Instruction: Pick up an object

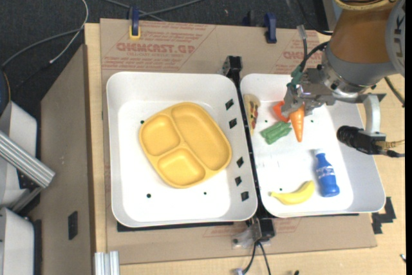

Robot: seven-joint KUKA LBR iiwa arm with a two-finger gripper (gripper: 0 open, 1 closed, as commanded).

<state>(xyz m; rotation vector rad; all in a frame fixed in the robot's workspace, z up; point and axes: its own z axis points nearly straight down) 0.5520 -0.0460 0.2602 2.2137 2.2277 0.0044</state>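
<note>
My gripper (295, 105) hangs over the upper left part of the right bin (367, 196). Directly below it is an orange carrot (298, 126), pointing toward the bin's front, with its thick end right at the gripper. A red-orange piece (279, 112) lies just left of the gripper. A green vegetable (276, 133) rests beside the carrot's left. Farther forward are a blue bottle (326, 173) and a yellow banana (293, 194). A tan and red item (252, 110) lies against the bin's left wall.
The left bin (122, 158) holds a yellow divided plate (184, 143). The arm's grey and orange body (367, 16) leans in from the upper right. A divider with black clips (239, 132) runs between the bins.
</note>
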